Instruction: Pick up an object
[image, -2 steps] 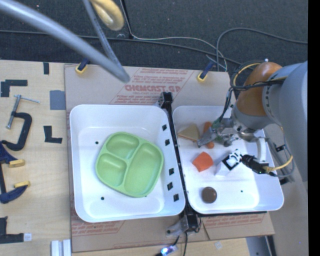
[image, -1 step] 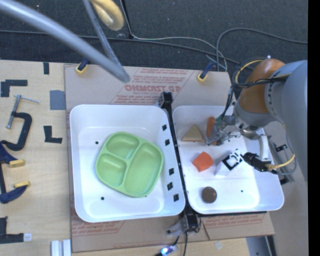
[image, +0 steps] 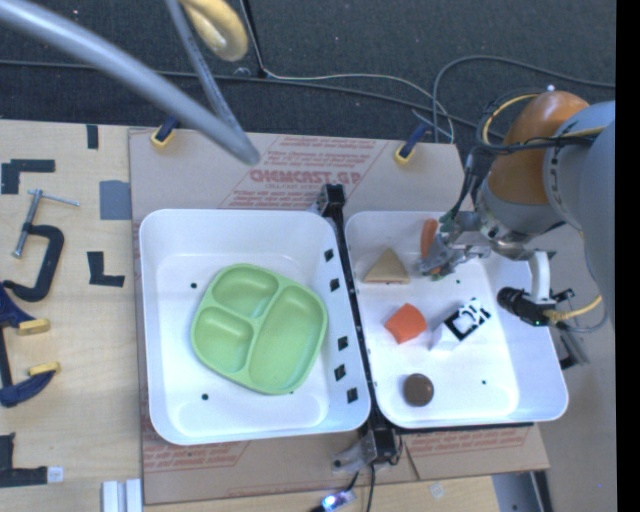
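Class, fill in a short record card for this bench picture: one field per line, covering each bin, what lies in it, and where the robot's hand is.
Left bin: pale green plastic tray with three compartments
Right bin: tan wedge-shaped block, orange-red cube, round brown ball, small black-and-white patterned block, slim orange stick-shaped piece
Hand: low over the far part of the right bin, between the wedge and the orange piece
Hand's grip: cannot tell
Under the bins: brown cardboard sheet with red print

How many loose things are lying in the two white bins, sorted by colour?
Green: 1, the green divided plastic plate
Orange: 1, the orange block
Tan: 1, the tan wedge
Brown: 1, the brown round ball
Black and white: 1, the black-and-white patterned piece
Total: 5
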